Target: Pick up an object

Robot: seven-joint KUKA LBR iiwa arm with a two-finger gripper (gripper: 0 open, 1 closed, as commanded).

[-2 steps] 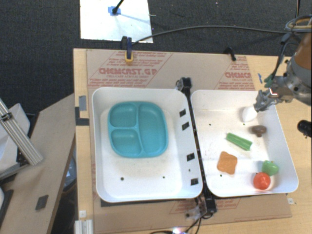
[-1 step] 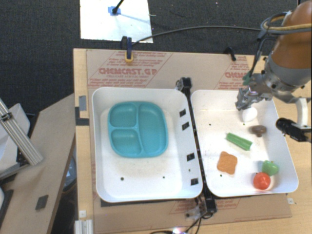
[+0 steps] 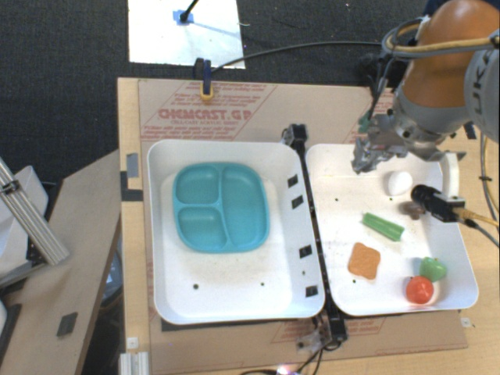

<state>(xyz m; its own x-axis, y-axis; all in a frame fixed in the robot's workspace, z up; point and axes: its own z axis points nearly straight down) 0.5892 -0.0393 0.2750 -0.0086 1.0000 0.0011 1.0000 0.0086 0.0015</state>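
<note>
The right bin (image 3: 336,209) holds a white egg-shaped object (image 3: 399,183), a green stick (image 3: 383,226), an orange piece (image 3: 364,261), a red tomato-like ball (image 3: 419,290) and a small green piece (image 3: 433,269). A small brown object (image 3: 412,208) lies near the egg. My gripper (image 3: 366,161) hangs over the bin's back left part, left of the egg and apart from it. Nothing shows between its fingers.
The left bin (image 3: 164,209) holds a teal divided plate (image 3: 220,207). Black clips run along the ridge between the bins (image 3: 303,209). A cardboard sheet lies under both bins, and a white paper (image 3: 183,22) lies beyond it.
</note>
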